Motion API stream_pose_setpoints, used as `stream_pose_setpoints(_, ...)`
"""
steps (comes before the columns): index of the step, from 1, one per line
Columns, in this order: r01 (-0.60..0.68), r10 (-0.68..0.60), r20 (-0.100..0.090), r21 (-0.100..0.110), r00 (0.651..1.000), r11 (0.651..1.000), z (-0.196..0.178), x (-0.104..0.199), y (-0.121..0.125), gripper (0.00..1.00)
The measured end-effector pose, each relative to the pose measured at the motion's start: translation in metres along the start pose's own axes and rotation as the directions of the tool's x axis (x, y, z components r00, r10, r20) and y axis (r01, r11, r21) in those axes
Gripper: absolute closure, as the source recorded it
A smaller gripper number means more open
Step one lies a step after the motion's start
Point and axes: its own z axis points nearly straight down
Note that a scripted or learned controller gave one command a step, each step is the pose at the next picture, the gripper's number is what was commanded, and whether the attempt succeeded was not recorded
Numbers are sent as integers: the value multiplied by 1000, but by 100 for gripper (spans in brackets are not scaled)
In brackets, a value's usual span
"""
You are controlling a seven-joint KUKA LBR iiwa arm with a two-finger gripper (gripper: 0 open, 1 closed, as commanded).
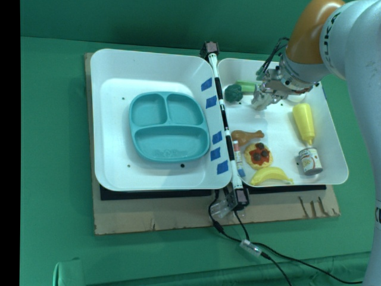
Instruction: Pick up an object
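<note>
- We saw the tool point(262, 102) low over the far part of the right bin point(333, 137), at the end of the grey arm point(357, 34) with its orange band.
- We could not tell whether it was apart or together; its tip was too small and blurred, and nothing showed plainly gripped in it.
- A piece of broccoli point(233, 92) lay just left of the tool, near the divider, and a green item point(246, 86) lay just behind it, partly covered by the tool.
- A yellow bottle point(303, 122) lay to the right of the tool, with a small can point(309, 160) standing just nearer to us.
- A chicken drumstick point(246, 136) lay in the middle of that bin, with a small pizza point(259, 155) just below it and a banana point(270, 176) at the near edge.
- A marker pen point(239, 159) lay along the divider, beside the pizza.
- The left bin point(113, 82) held a teal divided plate point(169, 127), well apart from the tool.
- Both bins sat on a cardboard sheet point(149, 219) on the green counter point(53, 159), with cables point(256, 252) trailing at the front.
</note>
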Motion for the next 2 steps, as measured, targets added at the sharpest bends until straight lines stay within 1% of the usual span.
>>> stream_pose_setpoints(1, -3, 3, 1, -7, 1000, 1000, -3, -30, -127, 100)
stream_pose_setpoints(2, 2, -2, -9, 9, 1000, 1000, -97, 81, -111, 100)
